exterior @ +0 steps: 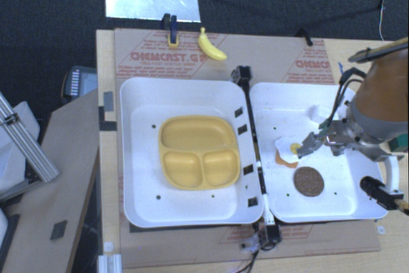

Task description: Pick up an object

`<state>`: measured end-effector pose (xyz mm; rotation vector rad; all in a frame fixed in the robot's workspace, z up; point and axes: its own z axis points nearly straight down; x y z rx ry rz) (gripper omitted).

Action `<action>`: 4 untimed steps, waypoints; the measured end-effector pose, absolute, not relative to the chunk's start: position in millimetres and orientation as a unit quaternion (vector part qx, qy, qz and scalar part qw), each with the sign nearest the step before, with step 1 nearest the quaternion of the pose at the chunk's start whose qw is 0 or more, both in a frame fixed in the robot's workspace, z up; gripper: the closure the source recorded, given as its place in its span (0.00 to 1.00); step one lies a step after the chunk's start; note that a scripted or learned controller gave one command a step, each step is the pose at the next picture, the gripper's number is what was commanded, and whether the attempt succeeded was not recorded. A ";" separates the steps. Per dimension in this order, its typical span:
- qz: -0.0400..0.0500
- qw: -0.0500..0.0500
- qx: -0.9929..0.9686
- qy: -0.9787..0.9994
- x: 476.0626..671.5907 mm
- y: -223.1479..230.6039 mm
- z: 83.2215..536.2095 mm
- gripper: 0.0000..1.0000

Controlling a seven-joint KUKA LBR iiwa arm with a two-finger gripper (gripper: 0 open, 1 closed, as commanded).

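In the right-hand shallow white bin (281, 201), near its left side, lies a small toy fried egg, white with a yellow yolk (289, 149), and it rests partly on top of a flat orange slice (285, 161) that pokes out below it. The two-finger gripper (307, 145) sits right against the egg's right edge, its dark tip pointing down and to the left at the yolk; from here I cannot tell how far apart its fingers stand, or whether anything is between them. Just below and to the right, apart from the egg, lies a round brown patty-like disc (309, 181) flat on the bin floor. A small white lump (316, 113) sits further up the same bin, near the arm's cables. The grey arm with its orange band (383, 96) covers the bin's right side. Across the black divider, the left white bin (137, 201) holds a yellow plastic plate with three compartments (197, 151), well apart from the egg. Beyond the bins, on the cardboard sheet (153, 55), a yellow toy banana (211, 47) lies beside a small yellow-and-black clamp (172, 31).
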<state>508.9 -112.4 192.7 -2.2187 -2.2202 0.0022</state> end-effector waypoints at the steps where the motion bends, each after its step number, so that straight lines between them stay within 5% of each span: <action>1: 0.001 0.002 -0.707 -0.707 508.5 -109.9 129.8 0.00; 2: 0.000 -0.001 -0.707 -0.708 509.7 -110.6 143.6 1.00; 4: -0.002 -0.004 -0.705 -0.709 514.9 -113.6 271.6 1.00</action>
